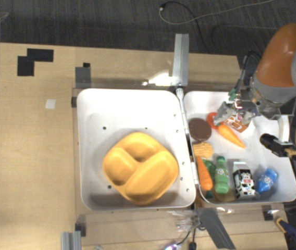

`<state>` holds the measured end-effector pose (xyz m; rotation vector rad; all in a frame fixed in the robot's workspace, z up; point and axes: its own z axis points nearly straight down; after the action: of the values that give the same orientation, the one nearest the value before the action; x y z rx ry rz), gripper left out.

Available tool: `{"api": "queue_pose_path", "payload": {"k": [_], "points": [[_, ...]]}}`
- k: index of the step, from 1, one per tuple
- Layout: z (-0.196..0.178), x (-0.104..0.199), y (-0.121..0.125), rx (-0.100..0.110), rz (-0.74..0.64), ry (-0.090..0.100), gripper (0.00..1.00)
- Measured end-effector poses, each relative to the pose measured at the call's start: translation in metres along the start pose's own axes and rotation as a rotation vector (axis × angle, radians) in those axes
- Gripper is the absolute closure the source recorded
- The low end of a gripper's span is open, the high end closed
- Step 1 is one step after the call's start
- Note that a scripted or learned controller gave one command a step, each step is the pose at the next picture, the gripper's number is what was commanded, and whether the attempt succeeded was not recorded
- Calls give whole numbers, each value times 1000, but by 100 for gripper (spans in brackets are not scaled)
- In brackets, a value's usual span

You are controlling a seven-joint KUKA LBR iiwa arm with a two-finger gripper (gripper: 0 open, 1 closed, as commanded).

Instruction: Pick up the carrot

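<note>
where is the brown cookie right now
The brown cookie lies in the right bin, against its left wall, just above the corn cob and left of the red tomato.

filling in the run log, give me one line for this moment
pincer: over right white bin | target: orange tapered carrot lying just below pincer | grasp: not confirmed | left bin: yellow divided plastic tray
</note>
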<state>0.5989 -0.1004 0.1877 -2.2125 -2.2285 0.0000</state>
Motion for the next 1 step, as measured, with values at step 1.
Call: {"api": "queue_pose_path", "payload": {"k": [1], "points": [[9,-44,-11,-3,-316,-1,0]]}}
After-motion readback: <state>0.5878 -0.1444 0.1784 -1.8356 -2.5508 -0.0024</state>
